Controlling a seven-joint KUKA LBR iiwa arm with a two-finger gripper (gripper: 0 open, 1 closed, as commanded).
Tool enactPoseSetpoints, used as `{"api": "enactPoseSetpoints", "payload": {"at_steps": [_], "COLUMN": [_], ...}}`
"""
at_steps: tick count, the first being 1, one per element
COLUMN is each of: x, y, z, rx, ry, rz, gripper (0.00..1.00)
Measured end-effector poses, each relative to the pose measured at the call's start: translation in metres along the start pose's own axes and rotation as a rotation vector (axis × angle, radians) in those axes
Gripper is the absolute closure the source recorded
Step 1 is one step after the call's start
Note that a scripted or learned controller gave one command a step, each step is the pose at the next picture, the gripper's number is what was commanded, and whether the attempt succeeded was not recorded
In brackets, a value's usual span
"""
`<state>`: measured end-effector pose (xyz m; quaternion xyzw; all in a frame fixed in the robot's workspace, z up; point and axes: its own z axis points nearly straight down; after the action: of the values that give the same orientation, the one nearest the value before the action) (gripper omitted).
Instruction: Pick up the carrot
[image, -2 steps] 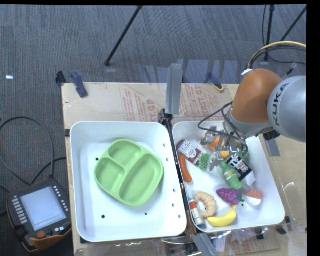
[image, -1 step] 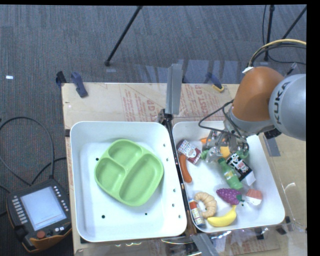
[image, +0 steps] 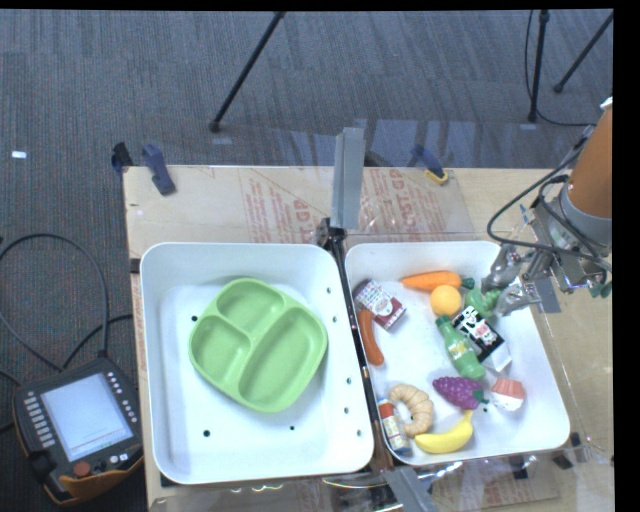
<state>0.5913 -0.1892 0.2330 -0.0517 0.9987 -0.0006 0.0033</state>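
Grey carpet floor, wooden counter (image: 250, 195) mid-frame. Two white bins: left bin (image: 160, 300) has one green plate (image: 258, 343); right bin (image: 540, 390) has one carrot (image: 431, 281) at upper middle, plus one banana (image: 445, 437). Gripper (image: 512, 285) right of carrot, grip state can't tell.

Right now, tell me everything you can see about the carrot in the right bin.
The carrot is a small toy, orange and smooth like plastic, tapering to a point at its left end. It lies flat on the floor of the right bin, near the back wall, its length running roughly left to right. Its thick right end sits just above the orange ball and looks to touch it or nearly so. Whether it has a green top is too small to tell. The end effector is to its right, apart from it.
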Motion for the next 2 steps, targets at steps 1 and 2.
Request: {"api": "enactPoseSetpoints", "payload": {"at_steps": [1, 2], "x": [0.001, -0.033], "y": [0.002, 0.037], "z": [0.005, 0.148], "rx": [-0.005, -0.005], "ry": [0.008, 0.008], "rz": [-0.001, -0.072], "gripper": [0.0, 0.0]}}
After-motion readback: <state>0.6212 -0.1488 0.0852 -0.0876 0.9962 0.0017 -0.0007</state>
